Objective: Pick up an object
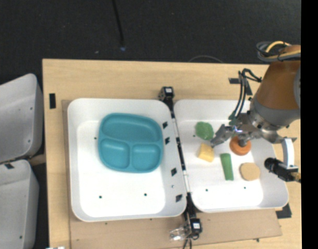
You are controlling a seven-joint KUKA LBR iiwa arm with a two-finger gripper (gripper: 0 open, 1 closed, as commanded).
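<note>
Two white bins sat side by side on the counter; the left held a teal tray. Over the right bin the claw hung beside an orange object, its grip unreadable

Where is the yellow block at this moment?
The yellow block lies in the right bin, toward its left half, just below the round green piece and left of the green stick.
</note>
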